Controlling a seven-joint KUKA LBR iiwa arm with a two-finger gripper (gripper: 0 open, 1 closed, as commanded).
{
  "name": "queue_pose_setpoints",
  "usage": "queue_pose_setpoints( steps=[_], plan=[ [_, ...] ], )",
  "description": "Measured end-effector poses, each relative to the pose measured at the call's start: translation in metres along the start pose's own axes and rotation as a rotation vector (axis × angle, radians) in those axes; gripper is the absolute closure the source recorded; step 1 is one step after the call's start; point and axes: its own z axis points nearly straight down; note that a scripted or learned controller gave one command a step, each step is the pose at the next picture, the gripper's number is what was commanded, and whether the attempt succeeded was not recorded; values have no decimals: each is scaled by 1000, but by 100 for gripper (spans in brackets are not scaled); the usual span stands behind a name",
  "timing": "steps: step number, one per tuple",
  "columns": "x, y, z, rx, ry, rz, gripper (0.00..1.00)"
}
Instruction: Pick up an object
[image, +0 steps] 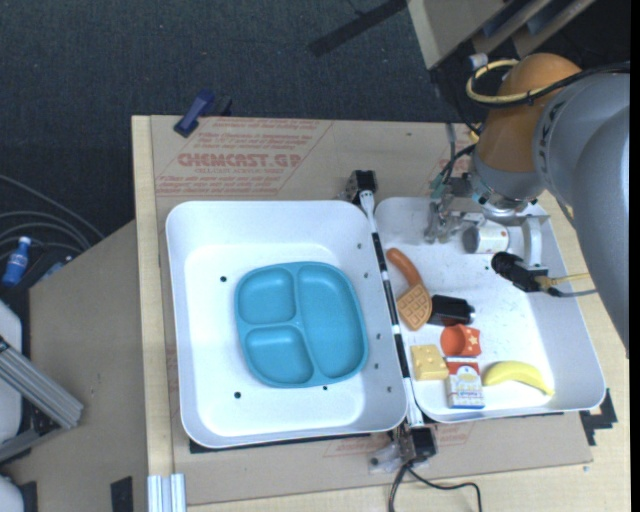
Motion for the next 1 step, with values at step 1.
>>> queue_pose_setpoints(
  steps=[1],
  plan=[
    [0,0,0,1,0,0,0]
  ],
)
